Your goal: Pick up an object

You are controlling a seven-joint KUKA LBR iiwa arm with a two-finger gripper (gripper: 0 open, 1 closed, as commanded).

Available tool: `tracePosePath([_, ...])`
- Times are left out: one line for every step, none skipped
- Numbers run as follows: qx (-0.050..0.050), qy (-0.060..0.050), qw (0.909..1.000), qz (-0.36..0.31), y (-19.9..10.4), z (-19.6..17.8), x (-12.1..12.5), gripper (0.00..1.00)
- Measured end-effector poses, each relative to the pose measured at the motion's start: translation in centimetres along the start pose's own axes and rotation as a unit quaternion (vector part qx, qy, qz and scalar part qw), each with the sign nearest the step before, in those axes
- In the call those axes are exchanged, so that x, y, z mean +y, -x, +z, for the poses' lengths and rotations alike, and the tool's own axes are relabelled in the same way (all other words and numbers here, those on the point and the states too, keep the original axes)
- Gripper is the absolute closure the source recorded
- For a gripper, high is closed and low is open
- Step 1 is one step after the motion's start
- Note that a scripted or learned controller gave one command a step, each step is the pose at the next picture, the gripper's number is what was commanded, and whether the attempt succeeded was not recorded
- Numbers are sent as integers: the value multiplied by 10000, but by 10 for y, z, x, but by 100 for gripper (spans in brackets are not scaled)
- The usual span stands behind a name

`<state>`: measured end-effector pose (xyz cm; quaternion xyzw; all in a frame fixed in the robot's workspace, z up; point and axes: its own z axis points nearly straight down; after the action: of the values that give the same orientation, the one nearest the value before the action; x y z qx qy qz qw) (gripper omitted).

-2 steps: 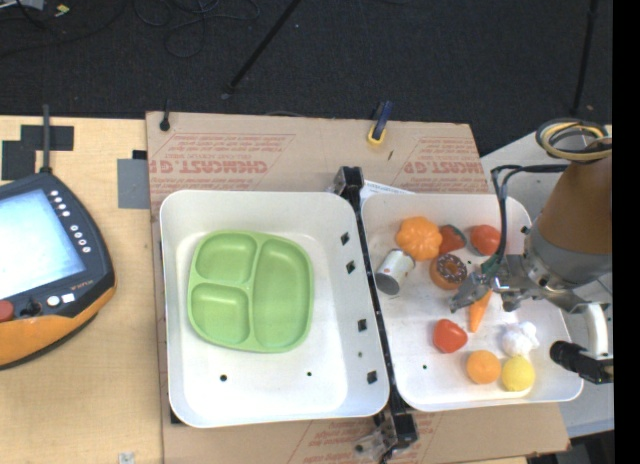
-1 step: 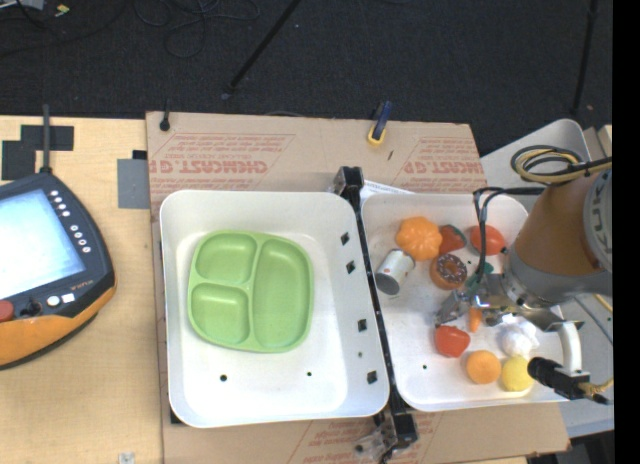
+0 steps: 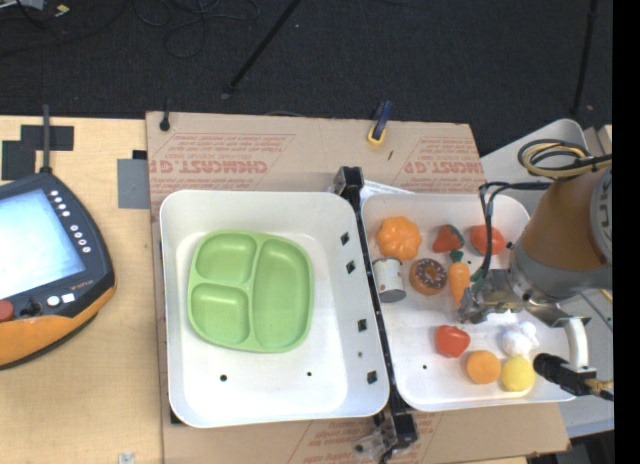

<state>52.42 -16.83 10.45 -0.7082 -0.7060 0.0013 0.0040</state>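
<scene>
The right bin [image 3: 420, 392] holds several toy foods. At the back sit an orange pumpkin [image 3: 399, 237], a strawberry [image 3: 447, 239] and a red tomato [image 3: 487, 240]. A donut [image 3: 428, 275], a carrot [image 3: 459, 279] and a small grey can [image 3: 388, 279] lie in the middle. Near the front are a red pepper [image 3: 452, 340], an orange [image 3: 483, 366], a lemon [image 3: 517, 373] and a white piece [image 3: 518, 337]. My gripper [image 3: 478, 304] reaches in from the right, low in the bin. It sits just right of the carrot's lower end and above the red pepper.
The left bin [image 3: 200, 382] holds a green divided plate [image 3: 250, 290]. A black divider [image 3: 365, 302] runs between the bins. The arm's orange band [image 3: 560, 232] hangs over the right bin's right side. A teach pendant [image 3: 40, 262] lies far left.
</scene>
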Motion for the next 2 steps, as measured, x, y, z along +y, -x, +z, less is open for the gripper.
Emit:
tracePosePath([-18,37,10000,-9,5,-43,3,100])
tracePosePath([-19,39,10000,-17,8,-85,5,100])
